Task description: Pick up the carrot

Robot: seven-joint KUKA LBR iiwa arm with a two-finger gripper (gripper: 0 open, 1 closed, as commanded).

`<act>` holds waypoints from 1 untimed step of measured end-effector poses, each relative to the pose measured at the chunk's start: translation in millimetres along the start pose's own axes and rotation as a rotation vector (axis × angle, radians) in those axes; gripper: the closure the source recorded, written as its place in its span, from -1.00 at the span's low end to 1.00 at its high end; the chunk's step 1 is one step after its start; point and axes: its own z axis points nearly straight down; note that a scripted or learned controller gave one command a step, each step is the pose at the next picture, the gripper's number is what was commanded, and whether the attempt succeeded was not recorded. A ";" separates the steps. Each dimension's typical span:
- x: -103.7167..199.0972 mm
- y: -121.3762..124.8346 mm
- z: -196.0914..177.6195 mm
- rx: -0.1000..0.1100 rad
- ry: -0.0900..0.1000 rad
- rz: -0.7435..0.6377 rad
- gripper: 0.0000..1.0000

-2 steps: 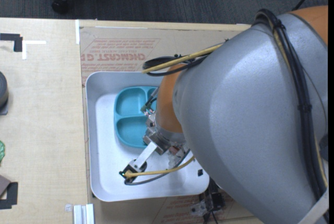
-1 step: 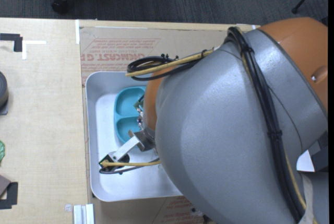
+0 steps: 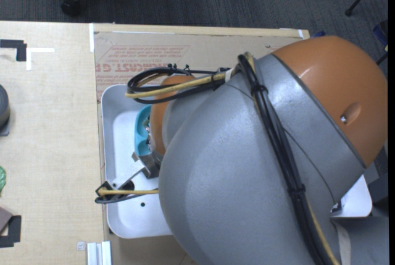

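One grey arm (image 3: 247, 183) looms nearest, its one orange band (image 3: 345, 97) at 2 o'clock. One white bin (image 3: 117, 134) at 9 o'clock holds one turquoise object (image 3: 144, 131). The gripper (image 3: 147, 165) is beside it, open or closed I cannot tell. The carrot's place is likewise unclear. One cardboard sheet (image 3: 142, 54) at 11 o'clock bears red print, upside down and illegible.

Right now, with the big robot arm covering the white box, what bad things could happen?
1. The arm hides most of the white bin, so the camera can't check a grab; it may miss.
2. The loose cable loops hang near the bin's edge and could snag.
3. Something blue sits right by the arm inside the bin and might get bumped or grabbed by mistake.
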 end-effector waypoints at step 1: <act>11.2 7.5 -0.8 -0.001 0.003 0.228 -1.00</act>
